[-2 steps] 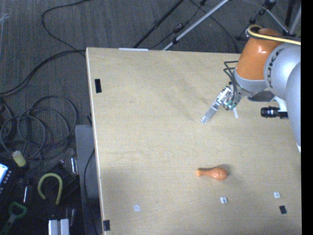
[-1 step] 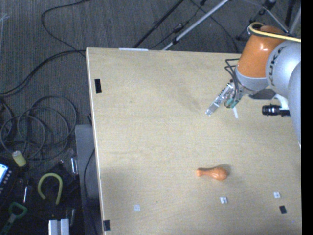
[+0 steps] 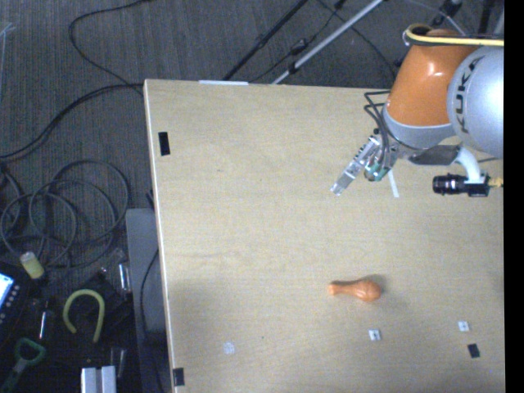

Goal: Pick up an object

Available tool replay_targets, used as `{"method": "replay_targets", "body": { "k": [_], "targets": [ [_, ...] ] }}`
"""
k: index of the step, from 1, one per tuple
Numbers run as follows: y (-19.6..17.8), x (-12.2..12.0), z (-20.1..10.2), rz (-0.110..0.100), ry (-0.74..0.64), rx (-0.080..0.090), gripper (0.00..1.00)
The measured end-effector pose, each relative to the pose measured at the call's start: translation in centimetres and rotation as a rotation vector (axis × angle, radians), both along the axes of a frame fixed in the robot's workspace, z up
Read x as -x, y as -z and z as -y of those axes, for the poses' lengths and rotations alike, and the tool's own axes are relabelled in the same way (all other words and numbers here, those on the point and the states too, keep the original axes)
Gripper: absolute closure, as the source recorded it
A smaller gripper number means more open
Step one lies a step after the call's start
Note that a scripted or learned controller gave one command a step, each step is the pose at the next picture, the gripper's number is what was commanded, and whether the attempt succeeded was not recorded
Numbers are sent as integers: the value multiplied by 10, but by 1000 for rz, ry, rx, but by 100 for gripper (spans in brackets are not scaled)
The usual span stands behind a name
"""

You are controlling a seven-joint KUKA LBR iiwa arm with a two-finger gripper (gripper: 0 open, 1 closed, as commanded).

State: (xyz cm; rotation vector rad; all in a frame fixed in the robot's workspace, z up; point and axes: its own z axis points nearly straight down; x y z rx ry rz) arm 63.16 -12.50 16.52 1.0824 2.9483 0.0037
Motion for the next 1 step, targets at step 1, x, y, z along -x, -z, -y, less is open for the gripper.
{"method": "replay_targets", "body": {
  "k": [1],
  "targets": [
    [-18, -20, -58, -1, 180, 1, 100]
  ]
}}
